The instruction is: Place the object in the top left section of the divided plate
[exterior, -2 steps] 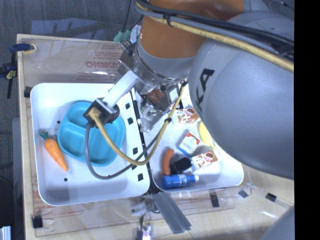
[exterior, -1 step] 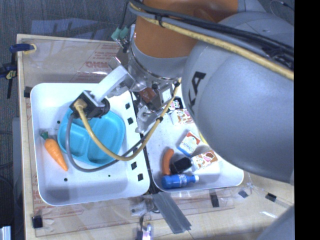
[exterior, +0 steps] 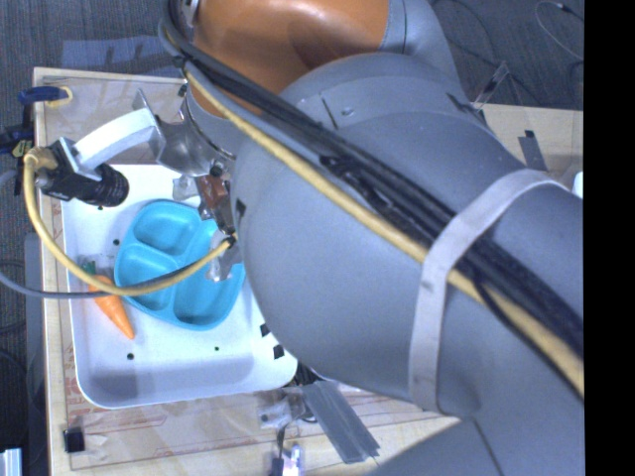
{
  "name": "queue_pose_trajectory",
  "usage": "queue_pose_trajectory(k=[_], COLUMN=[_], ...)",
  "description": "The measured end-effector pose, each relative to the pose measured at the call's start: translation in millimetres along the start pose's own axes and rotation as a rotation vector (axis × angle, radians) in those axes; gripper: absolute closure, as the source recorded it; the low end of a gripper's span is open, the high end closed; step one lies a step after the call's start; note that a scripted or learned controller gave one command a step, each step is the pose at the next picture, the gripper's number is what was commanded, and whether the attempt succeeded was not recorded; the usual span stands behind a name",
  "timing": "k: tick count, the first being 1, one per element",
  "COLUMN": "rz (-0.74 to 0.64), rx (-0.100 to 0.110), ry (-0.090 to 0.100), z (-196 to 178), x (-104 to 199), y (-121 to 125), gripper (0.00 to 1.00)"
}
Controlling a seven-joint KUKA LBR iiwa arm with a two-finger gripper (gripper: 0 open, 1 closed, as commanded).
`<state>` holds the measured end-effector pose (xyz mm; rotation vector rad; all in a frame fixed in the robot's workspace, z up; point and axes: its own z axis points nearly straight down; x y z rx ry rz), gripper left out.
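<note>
A blue divided plate (exterior: 169, 261) lies in the left white bin (exterior: 159, 370), tilted slightly in the view. An orange carrot (exterior: 115, 311) rests on the bin floor just off the plate's lower left rim, with a bit of green (exterior: 89, 264) at its upper end. My gripper (exterior: 218, 226) hangs over the plate's right edge, by the upper right section. The big grey arm (exterior: 397, 226) hides the plate's right rim and everything to the right of it.
A black fitting (exterior: 94, 186) with a yellow cable (exterior: 40, 231) looping past the plate sits at the bin's upper left. A white curved piece (exterior: 114, 135) lies behind it. The arm covers the right bin.
</note>
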<state>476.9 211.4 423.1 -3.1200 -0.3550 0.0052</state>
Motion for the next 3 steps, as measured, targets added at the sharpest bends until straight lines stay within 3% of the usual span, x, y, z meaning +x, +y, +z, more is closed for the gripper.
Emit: queue_pose_trajectory(k=[1,2,3], rz=[0.02,0.018,0.017], rx=[-0.005,-0.002,0.001], ry=[-0.003,-0.004,-0.003], z=[87.3,332.2,231.7], x=[0.0,48.5,28.4], y=[-4.4,5.3,-0.8], gripper=[0.0,0.0,0.0])
